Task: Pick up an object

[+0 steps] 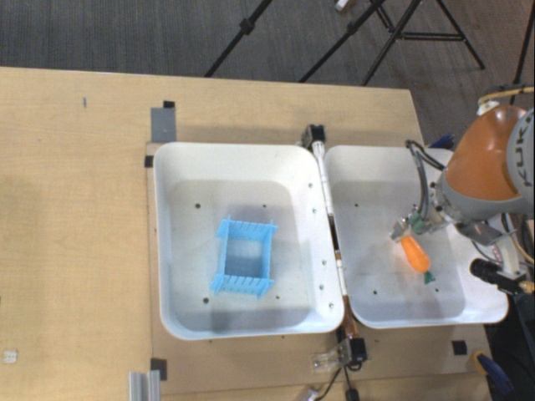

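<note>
Nearest the camera, along the front edge of the light wooden tabletop [75, 249], a small clear clip with a dark cable [338, 359] lies just below the seam between the two bins. Behind it the shallow white plastic left bin [167, 224] and the shallow white plastic right bin [368, 307] sit side by side, their inner rims touching along a strip of small fasteners. On the floor of the left bin rests a light blue plastic frame with ribbed ends [245, 259], square and open in the middle, lying flat and slightly toward the front of the bin, well apart from the walls.

Over in the right bin, a small orange carrot-shaped toy with a green tip [416, 256] lies at a slant on the bin floor, green end pointing toward the front right. The silver gripper [411, 226] hangs just above and beside the toy's upper end, close to touching it; whether its fingers are spread or closed, I cannot tell from where I stand, and the toy looks to be lying on the bin rather than lifted. The grey arm with its orange band [485, 161] leans in from the right, cables looping beside it.

Farther back, a grey bracket [164, 124] stands on the tabletop behind the left bin, and beyond the tabletop black tripod legs [393, 15] cross the dark carpet.
</note>
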